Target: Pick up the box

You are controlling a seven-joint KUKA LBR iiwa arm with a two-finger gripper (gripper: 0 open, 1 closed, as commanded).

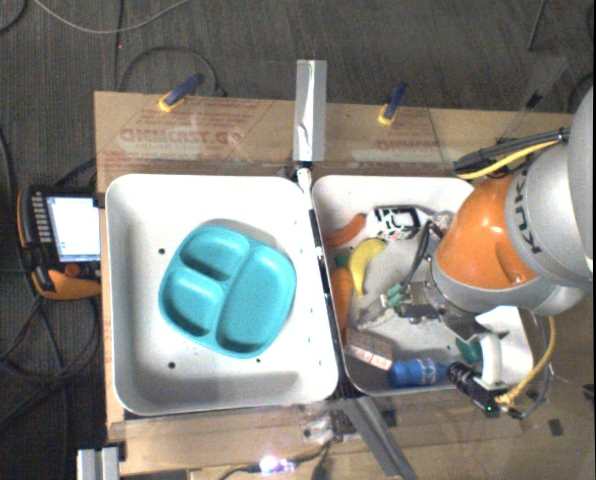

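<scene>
Arm bent low over the right bin, wrist above clutter.

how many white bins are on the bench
2: the left bin holds a teal divided plate; the right bin holds mixed items under the arm.

Robotics lab: clamped bench, loose cables, teach pendant.
</scene>
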